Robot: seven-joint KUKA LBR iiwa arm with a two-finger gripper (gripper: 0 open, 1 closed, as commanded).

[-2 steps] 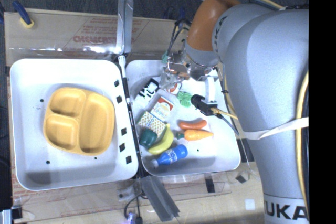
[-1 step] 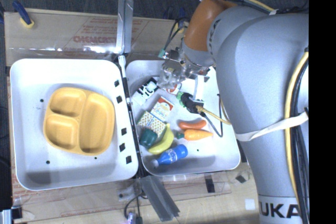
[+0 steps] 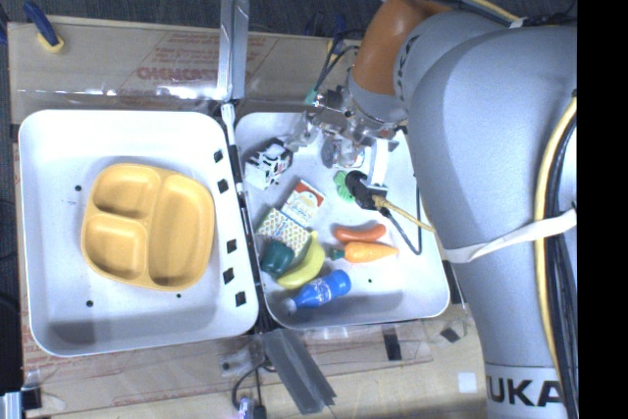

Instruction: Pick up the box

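- A robotics lab: a large grey industrial arm (image 3: 491, 142) with an orange band reaches over a workbench (image 3: 118, 49).
- Two white bins (image 3: 39, 211) sit side by side, clamped to the board.
- Toy food (image 3: 363, 242) serves as test items.
- Loose cables (image 3: 564, 201) hang beside the arm.

Yellow tray (image 3: 147, 225), carrots (image 3: 365, 243), blue bottle (image 3: 320, 290)

Two bins sit side by side. The left bin (image 3: 39, 211) holds a divided tray (image 3: 147, 224). My gripper (image 3: 339, 147) hangs over the far part of the right bin (image 3: 432, 294). In it, a box (image 3: 302, 203) lies mid-bin, carrots (image 3: 363, 242) to its right, a banana (image 3: 302, 267) and bottle (image 3: 319, 290) nearer.
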